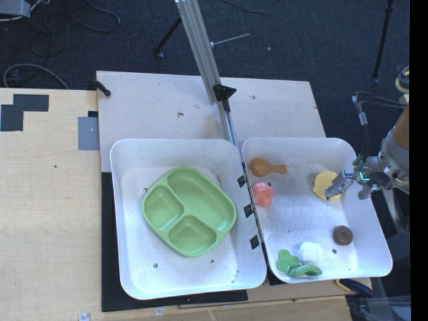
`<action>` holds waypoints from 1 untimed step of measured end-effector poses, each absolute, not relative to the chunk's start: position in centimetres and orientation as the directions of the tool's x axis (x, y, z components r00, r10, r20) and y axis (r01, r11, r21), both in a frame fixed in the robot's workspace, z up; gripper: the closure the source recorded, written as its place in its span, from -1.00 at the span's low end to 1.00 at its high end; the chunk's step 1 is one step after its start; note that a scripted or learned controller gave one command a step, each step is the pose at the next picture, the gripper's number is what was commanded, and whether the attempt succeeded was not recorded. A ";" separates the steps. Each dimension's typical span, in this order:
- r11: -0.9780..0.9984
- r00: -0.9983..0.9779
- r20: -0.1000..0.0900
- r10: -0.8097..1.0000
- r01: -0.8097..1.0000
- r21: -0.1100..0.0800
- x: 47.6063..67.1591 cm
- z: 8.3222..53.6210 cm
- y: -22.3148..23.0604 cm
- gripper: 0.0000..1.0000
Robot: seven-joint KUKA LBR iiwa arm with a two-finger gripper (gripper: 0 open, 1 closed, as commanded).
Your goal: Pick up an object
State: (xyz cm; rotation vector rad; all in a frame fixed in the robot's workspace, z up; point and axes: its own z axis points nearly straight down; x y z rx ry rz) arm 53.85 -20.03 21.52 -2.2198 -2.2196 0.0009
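Two shallow white plastic bins sit side by side, the left bin point(127, 179) and the right bin point(374, 246). In the left one I count a single light green divided plate point(188, 210) with three compartments. The right one has six small things: one orange-brown drumstick-shaped toy point(265, 168), one pink rounded toy point(263, 194), one yellow wedge-shaped piece point(324, 183), one small brown round disc point(343, 235), one white lump point(311, 251) and one green ridged piece point(294, 265).
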 end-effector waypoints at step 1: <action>0.000 0.000 0.002 1.000 1.000 -0.007 54.5 16.8 -20.3 -1.00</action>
